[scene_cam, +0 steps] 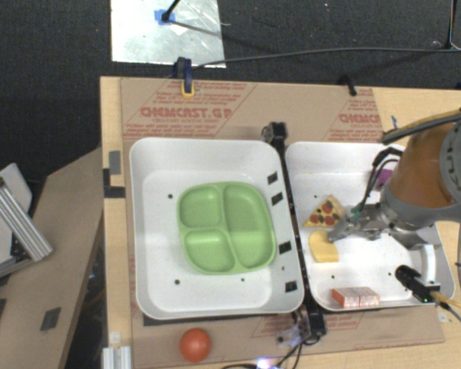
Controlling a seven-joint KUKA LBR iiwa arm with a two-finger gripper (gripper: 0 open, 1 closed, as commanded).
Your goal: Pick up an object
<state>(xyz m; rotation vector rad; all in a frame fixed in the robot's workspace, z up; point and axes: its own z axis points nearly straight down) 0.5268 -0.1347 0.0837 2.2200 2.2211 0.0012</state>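
The right bin (384, 287) holds a pizza-slice toy (323, 212), a yellow cheese block (323, 248) and a red-and-white box (355, 297) near its front edge. My gripper (339, 230) reaches in from the right and hangs low between the pizza slice and the cheese block, close to both. Nothing shows clearly between its tips. The grey arm with its orange band (419, 167) covers the right part of this bin.
The left bin (150, 206) holds a green divided plate (226, 227). An orange ball (195, 344) lies on the bench in front of the left bin. A black divider with clips (286, 206) runs between the bins. A blue-and-yellow clamp (185, 76) sits at the back.
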